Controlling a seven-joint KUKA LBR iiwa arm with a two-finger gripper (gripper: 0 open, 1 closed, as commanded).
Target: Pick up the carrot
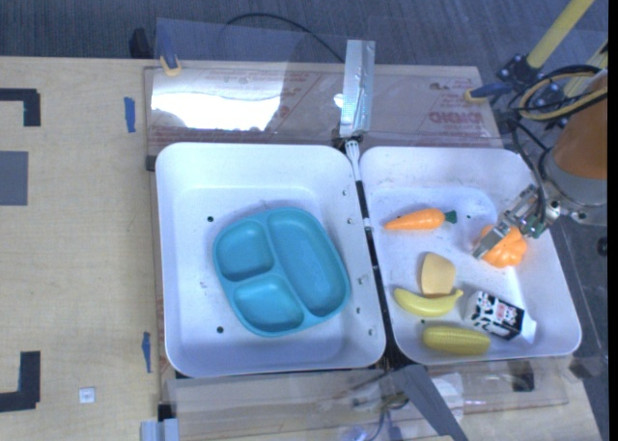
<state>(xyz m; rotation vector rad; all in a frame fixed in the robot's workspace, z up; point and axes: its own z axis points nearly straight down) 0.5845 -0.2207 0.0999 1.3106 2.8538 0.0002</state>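
Note:
The carrot [418, 221] is orange with a small green top. It lies flat in the upper left of the right bin [565, 318], its green end pointing right. My gripper [509, 228] hangs low at the right side of that bin, well to the right of the carrot and apart from it. A small orange item [508, 252] sits right under and against the gripper tip. Whether that item is gripped is hidden by the wrist.
Below the carrot lie a tan wedge [437, 273], a yellow banana [428, 302], a yellow-green oblong piece [456, 339] and a black-and-white carton [499, 315]. The left bin [183, 236] holds a blue compartment plate [280, 270]. Cables and a yellow pole stand at the upper right.

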